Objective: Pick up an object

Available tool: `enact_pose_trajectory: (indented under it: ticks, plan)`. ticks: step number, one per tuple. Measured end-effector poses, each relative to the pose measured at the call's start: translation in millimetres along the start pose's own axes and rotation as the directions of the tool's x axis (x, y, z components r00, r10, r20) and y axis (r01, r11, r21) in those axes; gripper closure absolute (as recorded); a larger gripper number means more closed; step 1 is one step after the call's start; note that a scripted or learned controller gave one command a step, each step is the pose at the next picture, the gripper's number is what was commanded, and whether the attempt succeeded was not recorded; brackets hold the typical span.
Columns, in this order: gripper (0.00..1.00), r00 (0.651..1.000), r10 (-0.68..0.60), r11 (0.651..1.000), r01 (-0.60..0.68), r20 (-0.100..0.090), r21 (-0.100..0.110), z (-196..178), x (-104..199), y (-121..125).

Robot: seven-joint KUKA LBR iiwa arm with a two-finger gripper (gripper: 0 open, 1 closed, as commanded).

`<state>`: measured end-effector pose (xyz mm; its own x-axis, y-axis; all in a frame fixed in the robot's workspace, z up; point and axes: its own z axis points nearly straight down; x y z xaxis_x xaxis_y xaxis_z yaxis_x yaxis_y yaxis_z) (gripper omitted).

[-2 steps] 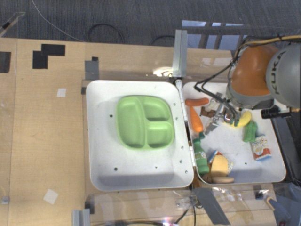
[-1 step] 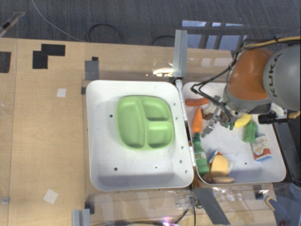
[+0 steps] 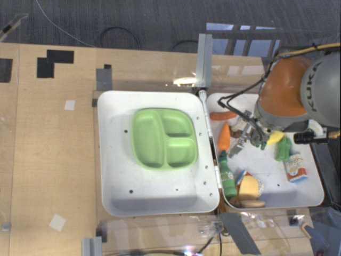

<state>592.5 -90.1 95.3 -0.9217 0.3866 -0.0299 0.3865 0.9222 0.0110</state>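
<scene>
Nearest the lens, the arm (image 3: 298, 92) hangs over the right bin (image 3: 314, 193), its gripper (image 3: 249, 136) low among toy food; whether it is open or closed, or has anything, I cannot tell. Left of the right bin, the left bin (image 3: 114, 196) carries a green divided plate (image 3: 162, 137). Just left of the gripper lies an orange carrot (image 3: 225, 135), probably light, stiff, smooth plastic, best pinched across its middle.

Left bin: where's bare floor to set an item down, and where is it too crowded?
Left bin: bare white floor rings the green divided plate, widest along the front and left edge. Right bin is crowded around the gripper; bare floor lies between the yellow block and carton.
</scene>
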Motion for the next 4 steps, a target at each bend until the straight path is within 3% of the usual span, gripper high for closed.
enact_pose_trajectory:
  ticks: [1, 2, 3, 4]
  plan:
    - [0.00, 0.995, 0.099, 0.995, -0.099, -0.011, 0.007, 2, -37, 19]
    - [0.00, 0.972, 0.237, 0.972, -0.237, -0.009, 0.015, -73, -68, -99]
    - [0.00, 0.977, 0.213, 0.977, -0.213, -0.013, 0.012, 6, -62, -99]
    - [1.00, 0.979, 0.206, 0.979, -0.206, -0.003, 0.007, -7, -65, -96]
